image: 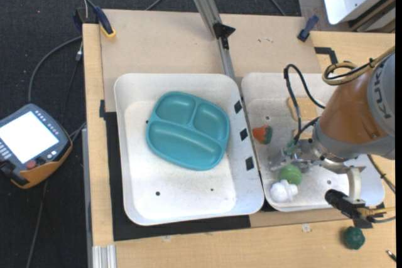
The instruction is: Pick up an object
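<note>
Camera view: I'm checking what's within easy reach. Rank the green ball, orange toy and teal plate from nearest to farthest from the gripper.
1. Green ball, right bin, beside the gripper.
2. Orange toy, right bin's left side.
3. Teal plate, left bin.

Arm point(361, 116): thick rounded casing, broad orange band across the middle, grey sections on either side of it. Dark letters on the grey shell at the upper right, cut off by the frame edge. Black cable point(294, 81) loops up from the wrist. Pincer point(290, 157): small, metallic grey, detail blurred. Yellow cable coil point(339, 71) sits above the band.
</note>
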### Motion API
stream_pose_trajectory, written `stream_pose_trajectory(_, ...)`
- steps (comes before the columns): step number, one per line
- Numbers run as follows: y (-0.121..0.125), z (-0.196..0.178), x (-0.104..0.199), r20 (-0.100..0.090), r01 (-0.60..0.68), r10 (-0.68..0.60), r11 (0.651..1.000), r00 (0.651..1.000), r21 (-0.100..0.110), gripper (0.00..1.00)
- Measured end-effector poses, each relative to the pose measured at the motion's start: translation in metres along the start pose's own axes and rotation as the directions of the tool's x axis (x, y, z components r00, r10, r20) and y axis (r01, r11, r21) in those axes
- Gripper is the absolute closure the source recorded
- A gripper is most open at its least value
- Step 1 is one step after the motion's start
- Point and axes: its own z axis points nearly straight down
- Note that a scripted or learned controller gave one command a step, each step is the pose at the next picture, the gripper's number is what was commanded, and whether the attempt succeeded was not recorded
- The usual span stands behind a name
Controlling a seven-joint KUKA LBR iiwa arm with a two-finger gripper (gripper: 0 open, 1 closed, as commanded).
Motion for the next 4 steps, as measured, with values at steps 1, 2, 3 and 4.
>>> stream_pose_trajectory(1,0.002,-0.014,-0.002,0.005,-0.001,0.001,1.0,1.0,-0.01,1.0)
stream_pose_trajectory(2,0.001,-0.069,0.009,0.003,0.003,-0.003,1.0,1.0,-0.005,1.0)
stream_pose_trajectory(3,0.011,-0.125,0.013,0.004,0.003,-0.003,1.0,1.0,-0.007,1.0)
stream_pose_trajectory(4,0.013,-0.172,0.014,0.004,0.003,-0.003,1.0,1.0,-0.008,1.0)
